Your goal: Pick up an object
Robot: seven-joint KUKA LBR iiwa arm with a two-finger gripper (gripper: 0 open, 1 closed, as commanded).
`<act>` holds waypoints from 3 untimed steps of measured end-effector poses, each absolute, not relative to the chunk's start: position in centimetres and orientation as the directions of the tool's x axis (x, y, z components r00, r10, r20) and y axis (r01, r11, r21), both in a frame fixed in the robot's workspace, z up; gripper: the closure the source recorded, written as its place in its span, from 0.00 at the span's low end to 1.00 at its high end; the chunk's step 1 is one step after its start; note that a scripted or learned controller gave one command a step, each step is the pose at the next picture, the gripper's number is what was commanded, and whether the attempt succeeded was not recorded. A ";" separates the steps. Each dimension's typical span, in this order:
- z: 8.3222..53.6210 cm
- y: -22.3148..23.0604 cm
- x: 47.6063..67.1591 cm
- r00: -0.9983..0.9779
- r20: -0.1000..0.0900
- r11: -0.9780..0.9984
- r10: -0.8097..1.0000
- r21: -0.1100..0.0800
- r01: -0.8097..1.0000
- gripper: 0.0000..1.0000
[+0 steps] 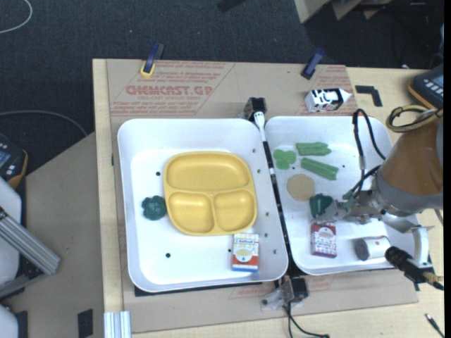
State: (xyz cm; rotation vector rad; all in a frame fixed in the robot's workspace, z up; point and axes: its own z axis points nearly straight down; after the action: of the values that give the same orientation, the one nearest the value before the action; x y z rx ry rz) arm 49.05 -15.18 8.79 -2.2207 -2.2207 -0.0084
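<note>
The gripper (337,207) hangs low in the right bin (366,128), touching a dark green object (320,204); its grip cannot be told. A red carton (323,240) lies just below, with open floor toward the bin's far rim.

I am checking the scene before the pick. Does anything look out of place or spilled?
Nothing looks spilled or broken. The yellow divided tray lies flat in the left bin, with a small carton lying below it. The gripper sits beside a dark green piece in the right bin.
</note>
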 end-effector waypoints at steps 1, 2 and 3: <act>10.1 -15.1 49.3 -0.001 0.003 0.001 1.000 0.012 1.000 1.00; 14.4 -15.2 49.7 -0.001 -0.003 0.001 1.000 0.006 1.000 1.00; 18.9 -15.9 49.7 0.000 -0.003 0.000 1.000 0.007 1.000 1.00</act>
State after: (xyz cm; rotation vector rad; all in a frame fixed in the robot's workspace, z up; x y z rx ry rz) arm 49.70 -15.88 18.89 -2.2259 -2.2267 -0.0038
